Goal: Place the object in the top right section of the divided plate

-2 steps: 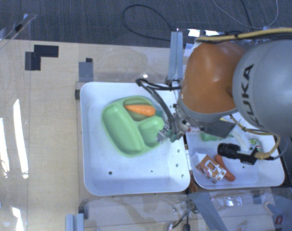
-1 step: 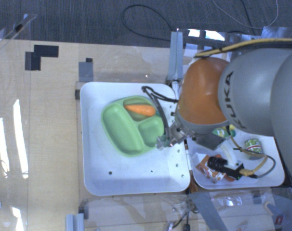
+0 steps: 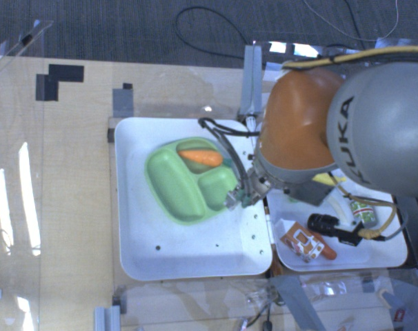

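Orange carrot-shaped toy (image 3: 201, 158) lies on its side in the upper right compartment of the light green divided plastic plate (image 3: 173, 192), its thicker end toward the plate's middle and its tip toward the arm. I see nothing touching it from above.

My view shows the plate resting in the left shallow white bin (image 3: 136, 254), toward that bin's upper right part. Its large compartment, on the left, and its small lower right compartment hold nothing.

I read the grey arm with the orange band (image 3: 299, 119) as reaching in from the right, its bulk covering the gap between the two bins. The gripper (image 3: 241, 197) sits low at the plate's right rim, just beside the lower right compartment and apart from the carrot. Its tips are small and dark against the rim, so I cannot tell how they are set. Nothing is visible in its grasp.

Black cables (image 3: 219, 138) loop from the wrist across the bin's upper edge, passing close above the carrot's tip.

Right white bin (image 3: 395, 257) holds, as far as I can see past the arm: a black cylindrical tool (image 3: 333, 227), an orange-and-white printed packet (image 3: 305, 243), and a small green-and-red labelled item (image 3: 364, 212), partly hidden.
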